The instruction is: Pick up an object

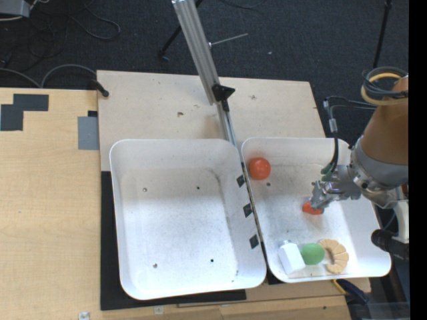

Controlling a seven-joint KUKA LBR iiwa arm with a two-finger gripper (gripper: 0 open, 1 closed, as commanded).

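Dark carpet floor (80, 25), trailing cables (40, 72)

Lab: bench (267, 105), floor cables (40, 72)

bins (133, 179): white, speckled with small dark dots
ball (259, 169): orange-red
small piece by gripper (311, 209): red-orange
block (291, 257): white
round thing (311, 253): green
ridged thing (335, 255): tan, with darker ribs
arm (390, 135): orange band over grey
bench (47, 199): pale wood, with grey and dark patches
board (160, 105): beige, few dark specks
floor (280, 32): dark blue-grey
rail (199, 49): silver
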